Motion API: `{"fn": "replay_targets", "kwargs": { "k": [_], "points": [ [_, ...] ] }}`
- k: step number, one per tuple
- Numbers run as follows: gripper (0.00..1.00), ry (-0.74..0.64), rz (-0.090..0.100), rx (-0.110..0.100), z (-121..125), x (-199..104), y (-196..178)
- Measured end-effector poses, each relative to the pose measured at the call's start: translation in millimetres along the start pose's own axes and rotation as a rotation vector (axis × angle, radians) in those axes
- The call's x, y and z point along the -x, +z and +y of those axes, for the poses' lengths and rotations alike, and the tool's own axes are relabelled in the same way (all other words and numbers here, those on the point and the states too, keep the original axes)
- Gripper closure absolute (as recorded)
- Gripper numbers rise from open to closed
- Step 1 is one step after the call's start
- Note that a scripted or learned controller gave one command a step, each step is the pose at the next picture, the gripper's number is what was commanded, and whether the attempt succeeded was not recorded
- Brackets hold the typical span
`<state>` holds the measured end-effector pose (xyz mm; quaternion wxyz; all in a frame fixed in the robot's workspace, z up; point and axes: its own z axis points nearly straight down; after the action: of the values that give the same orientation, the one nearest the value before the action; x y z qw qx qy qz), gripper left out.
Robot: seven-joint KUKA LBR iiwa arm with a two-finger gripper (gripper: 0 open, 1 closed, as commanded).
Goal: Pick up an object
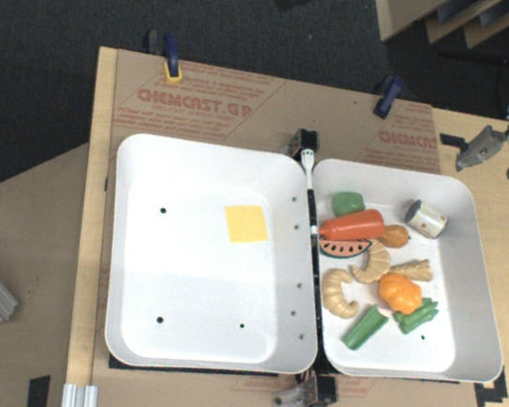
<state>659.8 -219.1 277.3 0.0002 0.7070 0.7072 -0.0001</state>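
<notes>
A flat yellow square [247, 224] lies alone in the left bin [133, 256]. The right bin [476, 307] holds a pile of toy food: a red carrot-like piece [352, 226], a watermelon slice [342, 249], a green block [348, 203], an orange fruit [400, 292], a beige croissant shape [341, 293], a green cucumber [366, 327] and a small white-grey cylinder [426, 218]. My gripper [498, 157] hangs beyond the right bin's far right corner, above the bench. It is open, with nothing between its fingers.
Blue clamps [171, 55] [388, 95] hold the cardboard sheet at the bench's far edge. A black hinge clip [305, 143] sits between the bins at the back. Cables trail at the front edge [305, 405].
</notes>
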Motion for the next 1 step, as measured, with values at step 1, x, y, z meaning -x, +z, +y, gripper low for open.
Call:
{"fn": "replay_targets", "kwargs": {
  "k": [1],
  "points": [
    [0.0, -0.003, 0.005, -0.011, 4.8, -37.4, 144.3]
  ]
}}
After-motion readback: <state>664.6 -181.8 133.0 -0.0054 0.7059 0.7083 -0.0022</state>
